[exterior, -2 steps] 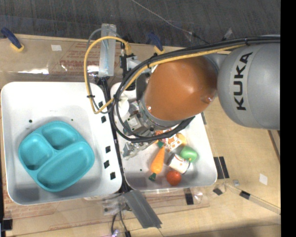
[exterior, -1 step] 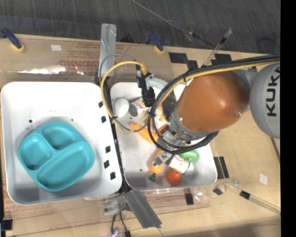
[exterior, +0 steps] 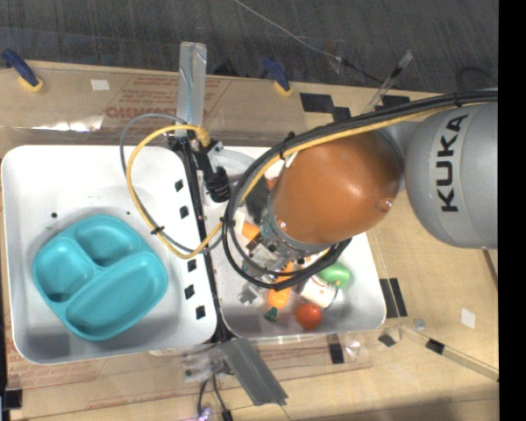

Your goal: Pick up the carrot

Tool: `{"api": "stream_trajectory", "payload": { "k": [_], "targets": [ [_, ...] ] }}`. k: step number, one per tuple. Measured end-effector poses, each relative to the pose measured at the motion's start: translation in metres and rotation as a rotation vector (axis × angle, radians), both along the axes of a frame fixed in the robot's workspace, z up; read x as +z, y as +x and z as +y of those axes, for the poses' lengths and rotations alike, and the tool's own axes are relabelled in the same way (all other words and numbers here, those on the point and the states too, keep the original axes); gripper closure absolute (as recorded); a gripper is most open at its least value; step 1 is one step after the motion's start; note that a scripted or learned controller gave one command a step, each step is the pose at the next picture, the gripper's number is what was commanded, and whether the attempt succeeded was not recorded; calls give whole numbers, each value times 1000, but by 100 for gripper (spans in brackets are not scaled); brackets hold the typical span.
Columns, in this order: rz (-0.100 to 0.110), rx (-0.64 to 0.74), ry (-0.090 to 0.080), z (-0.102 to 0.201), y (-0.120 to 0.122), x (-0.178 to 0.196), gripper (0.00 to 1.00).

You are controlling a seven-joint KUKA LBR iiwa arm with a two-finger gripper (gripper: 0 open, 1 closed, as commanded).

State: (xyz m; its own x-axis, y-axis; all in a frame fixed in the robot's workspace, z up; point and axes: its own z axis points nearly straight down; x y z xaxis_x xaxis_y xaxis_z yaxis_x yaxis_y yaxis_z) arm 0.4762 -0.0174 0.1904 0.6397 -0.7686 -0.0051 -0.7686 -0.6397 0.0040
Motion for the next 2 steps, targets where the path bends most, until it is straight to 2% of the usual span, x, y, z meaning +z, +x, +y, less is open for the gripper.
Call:
{"api": "stream_trajectory", "payload": {
  "k": [1,2],
  "targets": [
    [-8,120,0,29,63,36,100],
    [-2,45,0,-17,107,12,100]
  ]
}}
